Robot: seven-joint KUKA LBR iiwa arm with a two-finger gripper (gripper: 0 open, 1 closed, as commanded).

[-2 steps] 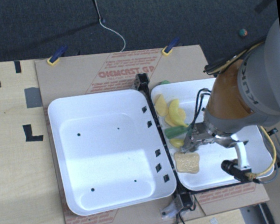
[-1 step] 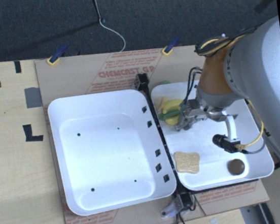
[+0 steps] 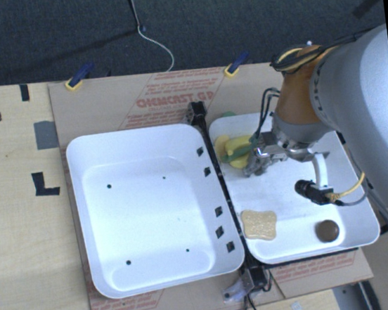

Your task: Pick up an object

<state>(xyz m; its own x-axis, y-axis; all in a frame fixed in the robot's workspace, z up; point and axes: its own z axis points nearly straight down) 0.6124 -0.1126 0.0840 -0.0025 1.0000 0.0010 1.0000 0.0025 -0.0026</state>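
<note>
Objects for picking lie in the right-hand shallow white plastic bin (image 3: 360, 235), three of them. Largest of all in view is the grey arm with its orange band (image 3: 300, 98), which reaches in from the right and bends down over that bin's far half. Next comes the left-hand shallow white plastic bin (image 3: 144, 207), side by side with the right one, the two joined by a row of small black clips (image 3: 219, 211) along their shared edge. Both bins rest on a brown cardboard sheet with red print (image 3: 165, 98), held at its far edge by two blue-and-yellow clamps (image 3: 79, 76).

Among the objects, a yellow-and-green soft lump (image 3: 230, 150) sits near the far left corner of the right bin — the two-finger gripper (image 3: 256, 165) hangs just beside it, touching or nearly so, and whether its fingers are parted or closed cannot be told. A tan, toast-like flat slice (image 3: 259, 224) lies nearer the front, close to the dividing edge. A small brown round piece (image 3: 326, 230) rests toward the front right corner, well apart from the gripper.
</note>
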